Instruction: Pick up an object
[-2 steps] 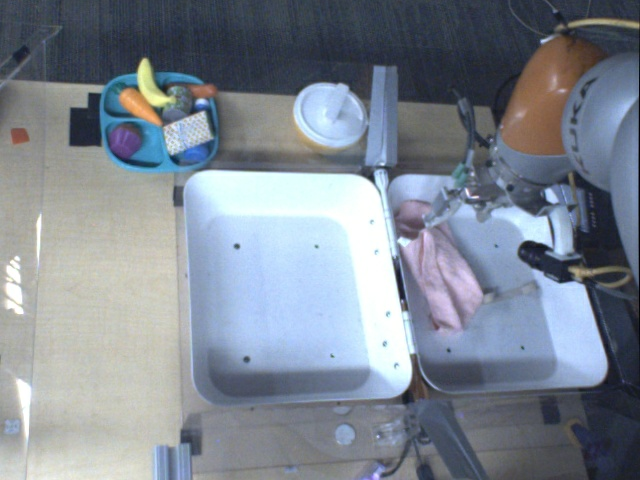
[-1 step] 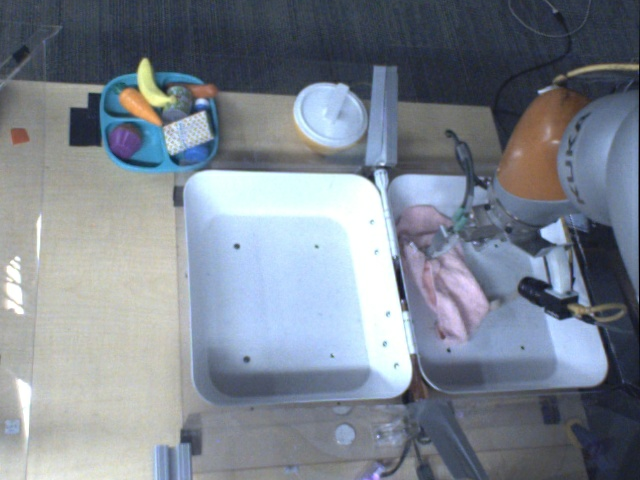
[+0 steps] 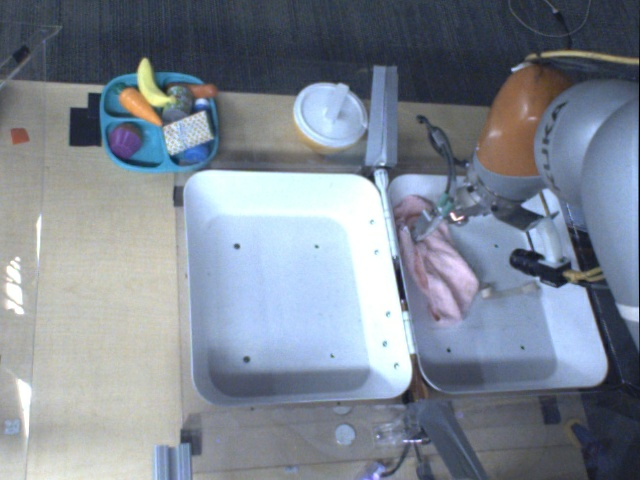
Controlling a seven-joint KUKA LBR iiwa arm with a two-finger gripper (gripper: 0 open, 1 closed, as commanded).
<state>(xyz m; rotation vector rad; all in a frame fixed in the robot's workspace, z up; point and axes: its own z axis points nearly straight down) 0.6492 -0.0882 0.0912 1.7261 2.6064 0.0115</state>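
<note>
A crumpled pink cloth (image 3: 442, 270) lies in the right bin (image 3: 520, 353), against its left wall. My gripper (image 3: 436, 220) is low over the cloth's upper end and seems to touch it, with the grey arm and its orange band (image 3: 520, 118) reaching in from the upper right. A small pale stick-like object (image 3: 508, 290) rests on the bin floor just right of the cloth.
The left bin (image 3: 290, 288) sits beside the right one, with a narrow rim between them. Behind the bins stand a white lidded cup (image 3: 330, 116) and a blue tray (image 3: 160, 120) of toy food. A black fitting with cable (image 3: 535, 263) hangs off the arm over the right bin.
</note>
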